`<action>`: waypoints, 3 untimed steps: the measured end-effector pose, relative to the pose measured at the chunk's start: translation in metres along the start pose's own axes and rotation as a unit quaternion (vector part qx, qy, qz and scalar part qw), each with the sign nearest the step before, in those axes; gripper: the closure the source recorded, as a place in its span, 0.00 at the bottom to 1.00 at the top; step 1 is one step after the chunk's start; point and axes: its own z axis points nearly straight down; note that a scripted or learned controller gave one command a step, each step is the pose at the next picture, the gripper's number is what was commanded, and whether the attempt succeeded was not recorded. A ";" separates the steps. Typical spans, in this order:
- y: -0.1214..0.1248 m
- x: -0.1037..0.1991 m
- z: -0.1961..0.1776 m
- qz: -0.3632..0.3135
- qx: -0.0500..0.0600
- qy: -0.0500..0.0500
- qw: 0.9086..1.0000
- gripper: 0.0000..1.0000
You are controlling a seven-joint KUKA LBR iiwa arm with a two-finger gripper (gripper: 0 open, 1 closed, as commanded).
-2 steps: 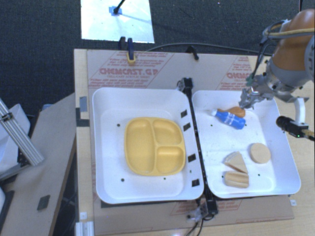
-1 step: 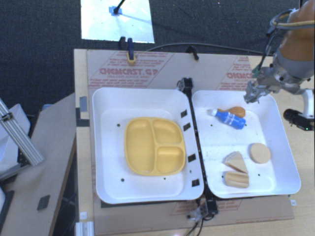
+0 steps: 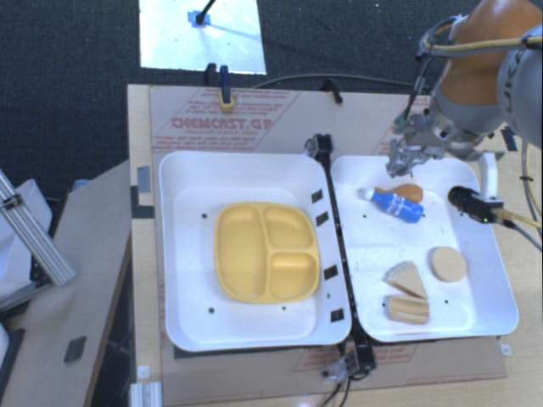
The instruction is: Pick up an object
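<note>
**Pincer over right bin, no grasp visible**

Arm comes in from the right; pincer [image 3: 405, 161] hangs over the back of the right bin [image 3: 501, 312], just above and beside the blue bottle [image 3: 395, 204] and the orange piece [image 3: 404, 192] touching it. Nothing seen between its fingers. Can't tell if they're spread or closed, too small and dark at this angle.

Other candidates sit nearer the front: round tan disc [image 3: 447, 264], tan wedge [image 3: 406, 278], tan roll [image 3: 408, 309]. Left bin [image 3: 182, 312] carries a yellow divided plate [image 3: 265, 251].

My read: bottle or orange piece is the target, given the hover spot. Risk: the two touch, so a pinch may nudge one away.
</note>
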 end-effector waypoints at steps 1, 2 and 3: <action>0.009 0.046 0.010 0.000 0.000 0.000 1.000 1.00; 0.026 0.102 0.009 0.000 -0.001 0.000 1.000 1.00; 0.033 0.156 0.021 0.000 0.000 0.000 1.000 1.00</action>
